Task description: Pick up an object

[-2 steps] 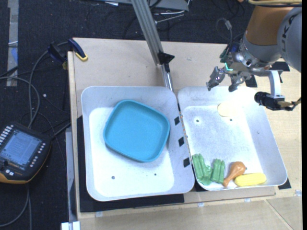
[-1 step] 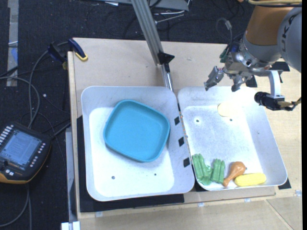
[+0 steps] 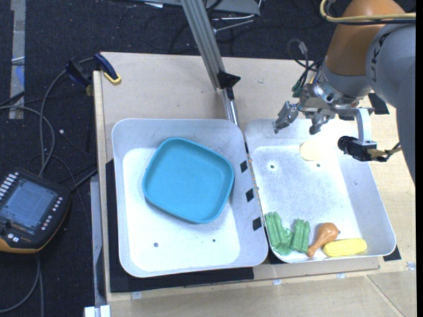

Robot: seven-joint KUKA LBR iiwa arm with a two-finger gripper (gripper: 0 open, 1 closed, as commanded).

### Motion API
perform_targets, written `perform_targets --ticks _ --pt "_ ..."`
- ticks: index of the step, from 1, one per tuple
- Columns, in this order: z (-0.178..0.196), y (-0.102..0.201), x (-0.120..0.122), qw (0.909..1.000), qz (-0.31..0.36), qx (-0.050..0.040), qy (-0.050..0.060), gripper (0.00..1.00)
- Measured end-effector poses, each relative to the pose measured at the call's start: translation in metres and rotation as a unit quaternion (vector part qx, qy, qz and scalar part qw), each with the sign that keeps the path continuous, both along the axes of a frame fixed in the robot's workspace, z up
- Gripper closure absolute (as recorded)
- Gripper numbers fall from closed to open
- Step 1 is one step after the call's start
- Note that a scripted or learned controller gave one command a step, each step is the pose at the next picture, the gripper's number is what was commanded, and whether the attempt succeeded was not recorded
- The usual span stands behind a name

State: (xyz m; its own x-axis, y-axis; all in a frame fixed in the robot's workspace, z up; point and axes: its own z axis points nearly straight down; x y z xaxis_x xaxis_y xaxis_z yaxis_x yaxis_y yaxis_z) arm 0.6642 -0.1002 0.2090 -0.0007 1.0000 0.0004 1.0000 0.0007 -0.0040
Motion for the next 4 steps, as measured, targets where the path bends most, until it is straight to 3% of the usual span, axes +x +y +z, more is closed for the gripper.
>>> perform_targets --ticks 2,3,4 --pt "-0.115 0.000 -0.008 1.0000 0.000 0.0000 0.001 0.00" --pt "-0.101 0.000 -0.007 1.0000 0.000 -0.0004 -0.002 1.00" --pt "-0.056 -0.006 -0.003 1.0000 0.000 -0.0005 -0.004 1.00"
